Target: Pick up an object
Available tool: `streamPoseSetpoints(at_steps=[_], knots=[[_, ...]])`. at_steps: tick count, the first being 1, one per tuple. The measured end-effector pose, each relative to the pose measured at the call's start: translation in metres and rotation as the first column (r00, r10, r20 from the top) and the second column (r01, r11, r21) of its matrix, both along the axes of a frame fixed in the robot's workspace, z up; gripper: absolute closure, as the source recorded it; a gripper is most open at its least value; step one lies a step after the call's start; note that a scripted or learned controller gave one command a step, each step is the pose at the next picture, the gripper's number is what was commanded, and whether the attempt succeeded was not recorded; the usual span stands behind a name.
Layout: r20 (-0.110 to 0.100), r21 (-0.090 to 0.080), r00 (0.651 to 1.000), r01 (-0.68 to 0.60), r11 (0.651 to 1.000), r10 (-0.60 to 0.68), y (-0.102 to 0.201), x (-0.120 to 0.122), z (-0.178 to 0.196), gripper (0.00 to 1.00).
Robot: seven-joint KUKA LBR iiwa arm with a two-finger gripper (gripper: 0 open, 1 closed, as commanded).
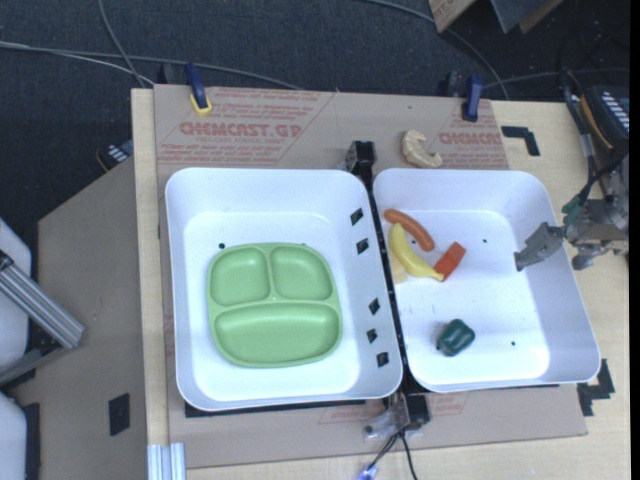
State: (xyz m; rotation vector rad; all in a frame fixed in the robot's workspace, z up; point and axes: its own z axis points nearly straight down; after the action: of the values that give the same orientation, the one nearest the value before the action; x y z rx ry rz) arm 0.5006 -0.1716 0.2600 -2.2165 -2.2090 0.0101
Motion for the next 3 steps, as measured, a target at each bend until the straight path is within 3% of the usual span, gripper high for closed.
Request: streamPoseSetpoints(at_steps=[1,3], knots=[[0.012,-0.003,1.0,-0.004,1.0,0.004,0.0,0.002,0.006,0.0],[0.007,-0.001,1.0,-0.002,1.0,0.002,0.0,0.008,-0.096,0.0]])
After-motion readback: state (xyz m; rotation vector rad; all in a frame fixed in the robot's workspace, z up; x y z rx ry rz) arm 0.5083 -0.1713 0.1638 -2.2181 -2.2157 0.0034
